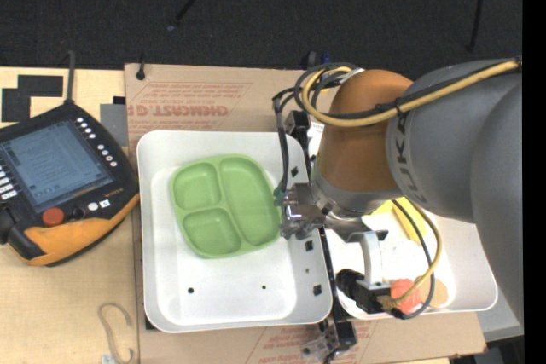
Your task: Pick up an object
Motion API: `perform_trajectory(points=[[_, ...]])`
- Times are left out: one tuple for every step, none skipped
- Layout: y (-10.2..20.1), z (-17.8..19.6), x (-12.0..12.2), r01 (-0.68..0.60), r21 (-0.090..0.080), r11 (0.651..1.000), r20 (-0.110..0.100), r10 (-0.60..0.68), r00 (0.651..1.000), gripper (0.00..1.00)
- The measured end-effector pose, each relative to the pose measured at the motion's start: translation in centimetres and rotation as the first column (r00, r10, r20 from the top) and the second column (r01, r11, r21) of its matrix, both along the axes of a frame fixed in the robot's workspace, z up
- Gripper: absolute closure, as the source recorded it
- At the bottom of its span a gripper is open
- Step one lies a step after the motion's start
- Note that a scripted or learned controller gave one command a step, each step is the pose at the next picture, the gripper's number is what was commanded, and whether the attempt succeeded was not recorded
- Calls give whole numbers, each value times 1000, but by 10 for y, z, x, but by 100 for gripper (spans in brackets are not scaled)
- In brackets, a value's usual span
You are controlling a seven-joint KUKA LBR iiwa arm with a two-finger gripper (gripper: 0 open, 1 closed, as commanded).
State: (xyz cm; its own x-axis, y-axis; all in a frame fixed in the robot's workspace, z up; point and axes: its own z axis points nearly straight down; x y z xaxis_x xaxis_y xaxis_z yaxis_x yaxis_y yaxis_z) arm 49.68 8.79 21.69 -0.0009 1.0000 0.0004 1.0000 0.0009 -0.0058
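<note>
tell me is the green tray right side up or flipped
Right side up: the green tray lies flat in the left bin with its three hollow compartments facing up.

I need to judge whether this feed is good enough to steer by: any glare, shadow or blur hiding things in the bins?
Camera view: light is even and soft; the left bin is bright but not blown out, and the green divided tray is sharp. The arm covers much of the right bin and casts shade there; the gripper area is dark and cluttered with cables, hard to read.
</note>
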Motion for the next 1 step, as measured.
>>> perform_trajectory(points=[[-1,2,-7,5,0,1000,0,-5,1000,100]])
